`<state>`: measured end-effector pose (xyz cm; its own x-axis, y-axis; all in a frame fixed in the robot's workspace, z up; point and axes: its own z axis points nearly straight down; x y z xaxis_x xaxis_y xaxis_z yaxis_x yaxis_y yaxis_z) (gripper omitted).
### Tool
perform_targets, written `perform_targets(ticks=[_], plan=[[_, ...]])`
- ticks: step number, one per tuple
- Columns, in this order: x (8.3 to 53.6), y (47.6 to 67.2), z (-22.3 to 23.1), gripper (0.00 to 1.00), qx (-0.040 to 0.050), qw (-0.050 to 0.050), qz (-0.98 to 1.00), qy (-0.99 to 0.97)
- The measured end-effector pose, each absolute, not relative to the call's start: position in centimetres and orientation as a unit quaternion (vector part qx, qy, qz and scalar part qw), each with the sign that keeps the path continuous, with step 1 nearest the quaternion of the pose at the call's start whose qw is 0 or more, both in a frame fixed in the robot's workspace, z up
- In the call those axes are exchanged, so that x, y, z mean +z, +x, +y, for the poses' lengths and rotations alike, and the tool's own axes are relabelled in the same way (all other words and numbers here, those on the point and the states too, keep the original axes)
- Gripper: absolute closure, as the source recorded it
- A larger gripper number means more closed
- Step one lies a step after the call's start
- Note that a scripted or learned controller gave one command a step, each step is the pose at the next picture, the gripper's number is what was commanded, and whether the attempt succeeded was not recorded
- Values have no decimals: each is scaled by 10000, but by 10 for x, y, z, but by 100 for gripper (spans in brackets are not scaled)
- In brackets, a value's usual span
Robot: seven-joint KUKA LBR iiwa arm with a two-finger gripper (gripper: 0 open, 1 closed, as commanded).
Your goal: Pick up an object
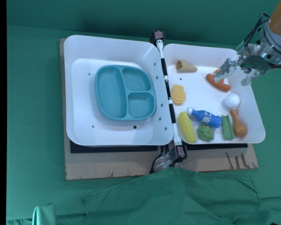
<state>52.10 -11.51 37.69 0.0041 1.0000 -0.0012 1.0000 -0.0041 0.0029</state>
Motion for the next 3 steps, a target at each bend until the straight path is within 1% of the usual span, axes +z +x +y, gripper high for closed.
perform_targets(ticks=[1,2,3], plan=[[273,517,-117,0,-24,-26,7052,7090],[181,556,-141,0,8,20,7051,7091],[189,544,-133,0,10,21,7056,7086]])
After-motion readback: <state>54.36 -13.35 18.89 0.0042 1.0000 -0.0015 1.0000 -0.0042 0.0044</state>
